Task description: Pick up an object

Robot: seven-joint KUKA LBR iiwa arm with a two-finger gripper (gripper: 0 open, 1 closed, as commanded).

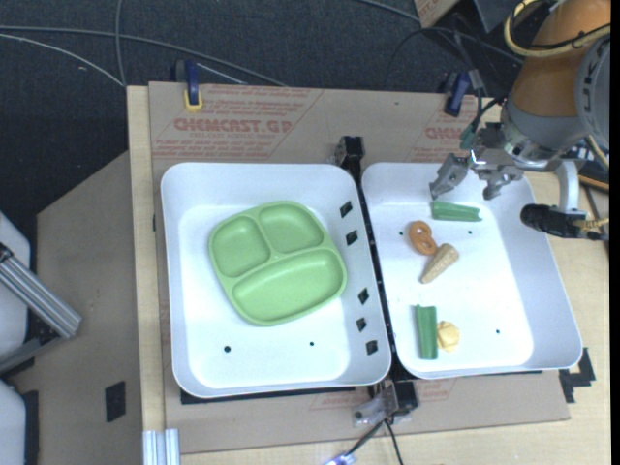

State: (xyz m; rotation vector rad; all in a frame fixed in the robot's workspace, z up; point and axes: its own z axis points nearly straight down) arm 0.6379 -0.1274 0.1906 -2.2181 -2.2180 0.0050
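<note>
Hovering with fingers apart, the hand (472,174) sits just above the green stick (455,212) in the right bin (542,289); nothing is lifted yet.

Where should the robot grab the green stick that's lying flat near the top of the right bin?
Probably across the middle of the green stick, coming straight down from above. It lies flat, long side running left to right, so the narrow width fits between the fingers there. The tool hangs just above it, and the pretzel and cone sit apart below it.
</note>
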